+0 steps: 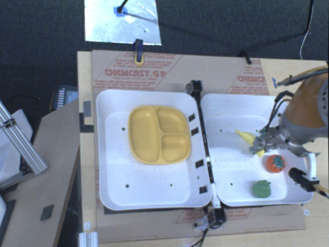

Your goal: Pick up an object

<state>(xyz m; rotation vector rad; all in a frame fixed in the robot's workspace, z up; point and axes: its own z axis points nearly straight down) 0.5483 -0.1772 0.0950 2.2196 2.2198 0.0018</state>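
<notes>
So the gripper (259, 147) is down low in the right bin (226, 117), sitting right on top of a small yellow banana-looking piece (245, 136). Honestly can't tell from this angle whether it's actually clamped on it or how wide it's set; the metal bits and the yellow thing just blur together there. The yellow piece is smooth, curved, pointy at its left end, and its right end disappears under the gripper.

Just right of and slightly below that there's a little round red-orange tomato toy (275, 163) with a dark green top, shiny plastic look. Further down toward the near edge sits a lumpy green object (261, 189), matte, kind of blob shaped. Both are apart from the gripper.

The arm (308, 112) comes in from the right, orange band and grey body, with dark cables looping along it.

Left bin (110, 153) holds a yellow divided plate (158, 134), rounded square, three compartments, glossy plastic. Both bins are shallow white trays with small dark holes, sitting on a brown cardboard sheet (169, 68) with red printing.
</notes>
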